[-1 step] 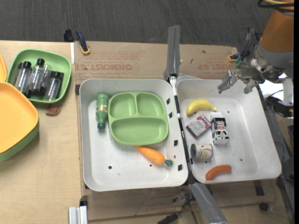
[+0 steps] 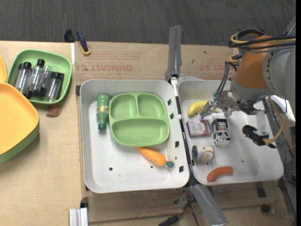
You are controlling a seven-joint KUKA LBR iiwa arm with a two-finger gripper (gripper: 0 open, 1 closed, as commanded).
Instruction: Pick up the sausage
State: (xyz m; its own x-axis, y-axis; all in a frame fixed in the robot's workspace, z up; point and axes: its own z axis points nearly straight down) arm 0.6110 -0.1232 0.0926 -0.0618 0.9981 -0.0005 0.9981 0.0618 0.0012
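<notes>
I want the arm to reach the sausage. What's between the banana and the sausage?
In the camera view, a small can lies between the banana and the sausage, with a pink carton above it.

Legible text: one print on the cardboard.
Cardboard sheet (image 2: pixel 117 62) behind the bins carries red lettering, upside down, reading roughly "CHEMCRAFT"; carton and can labels too small to read.
</notes>
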